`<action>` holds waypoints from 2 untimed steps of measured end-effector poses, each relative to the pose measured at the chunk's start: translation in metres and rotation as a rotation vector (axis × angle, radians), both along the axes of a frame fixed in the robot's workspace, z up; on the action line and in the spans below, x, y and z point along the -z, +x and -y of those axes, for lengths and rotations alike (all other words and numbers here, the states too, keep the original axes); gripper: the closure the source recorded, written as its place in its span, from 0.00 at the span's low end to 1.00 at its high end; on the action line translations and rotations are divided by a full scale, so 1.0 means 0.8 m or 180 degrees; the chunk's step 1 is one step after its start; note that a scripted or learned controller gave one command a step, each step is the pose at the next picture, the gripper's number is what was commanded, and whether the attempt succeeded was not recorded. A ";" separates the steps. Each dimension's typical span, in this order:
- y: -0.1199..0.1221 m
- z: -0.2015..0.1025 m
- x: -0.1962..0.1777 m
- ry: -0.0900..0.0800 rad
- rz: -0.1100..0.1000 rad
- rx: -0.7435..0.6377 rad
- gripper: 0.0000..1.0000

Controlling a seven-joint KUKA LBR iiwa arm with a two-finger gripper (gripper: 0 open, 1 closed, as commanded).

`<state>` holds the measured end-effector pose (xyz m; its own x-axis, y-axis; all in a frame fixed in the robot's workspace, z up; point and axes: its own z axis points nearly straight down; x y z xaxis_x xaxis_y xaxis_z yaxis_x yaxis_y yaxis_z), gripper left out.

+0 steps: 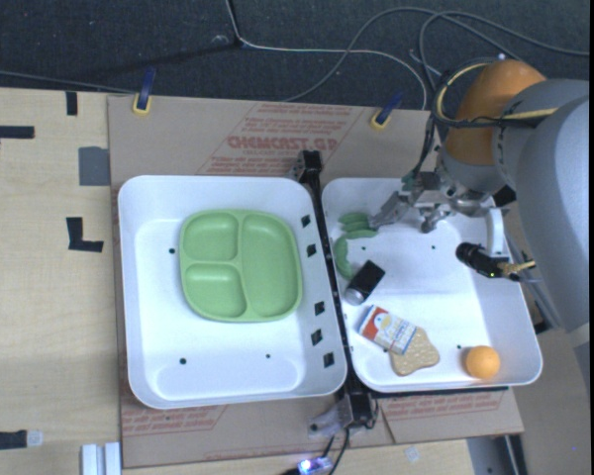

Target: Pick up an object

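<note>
A tabletop (40, 295) of pale wood carries a brown cardboard sheet (267, 132) with red print, held at its far edge by two clamps (142, 99) (yellow with blue). Two white bins sit on the sheet, touching: the left bin (148, 364) at nine o'clock, the right bin (510, 349) at three. Black tape marks (79, 234) dot the wood. Cables (307, 52) trail over the dark floor (99, 18) at twelve o'clock.
</note>
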<state>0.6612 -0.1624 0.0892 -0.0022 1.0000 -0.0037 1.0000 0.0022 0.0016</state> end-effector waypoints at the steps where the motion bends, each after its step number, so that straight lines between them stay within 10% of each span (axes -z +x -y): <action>1: -0.001 -0.002 -0.008 -0.0003 0.0004 -0.0004 1.00; 2: -0.007 0.002 -0.063 0.0012 -0.0003 0.0005 1.00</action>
<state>0.6554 -0.1642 0.1398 -0.0007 1.0000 -0.0001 1.0000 0.0007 0.0007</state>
